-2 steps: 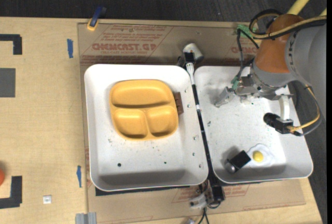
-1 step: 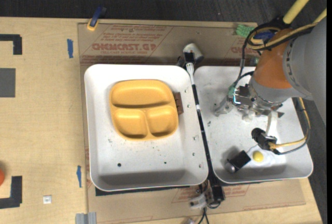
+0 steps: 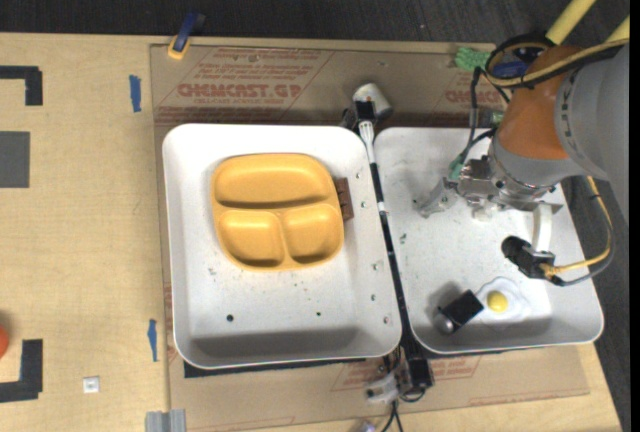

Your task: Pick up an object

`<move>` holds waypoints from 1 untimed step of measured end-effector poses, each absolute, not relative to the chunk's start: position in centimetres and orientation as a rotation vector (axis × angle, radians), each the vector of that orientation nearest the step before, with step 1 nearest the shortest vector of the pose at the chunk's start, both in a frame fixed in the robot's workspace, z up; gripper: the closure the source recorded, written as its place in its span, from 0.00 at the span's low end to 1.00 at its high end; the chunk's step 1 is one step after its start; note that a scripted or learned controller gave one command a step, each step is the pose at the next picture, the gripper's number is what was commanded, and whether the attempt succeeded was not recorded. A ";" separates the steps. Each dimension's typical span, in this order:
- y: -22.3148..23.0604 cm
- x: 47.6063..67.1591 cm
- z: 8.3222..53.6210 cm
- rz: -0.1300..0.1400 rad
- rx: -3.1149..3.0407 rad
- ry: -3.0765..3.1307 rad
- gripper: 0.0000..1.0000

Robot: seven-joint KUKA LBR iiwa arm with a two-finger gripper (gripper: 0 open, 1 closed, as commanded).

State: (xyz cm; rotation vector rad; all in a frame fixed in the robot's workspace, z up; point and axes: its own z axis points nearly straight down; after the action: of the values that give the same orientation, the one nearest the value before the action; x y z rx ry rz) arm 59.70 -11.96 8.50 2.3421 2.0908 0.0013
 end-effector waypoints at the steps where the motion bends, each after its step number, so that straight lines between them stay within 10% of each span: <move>1: -13.6 63.5 8.5 0.001 2.152 2.285 0.00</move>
State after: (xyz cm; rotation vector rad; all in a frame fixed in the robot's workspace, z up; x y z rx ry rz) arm 63.48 -13.62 8.52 2.1521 2.2851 0.0011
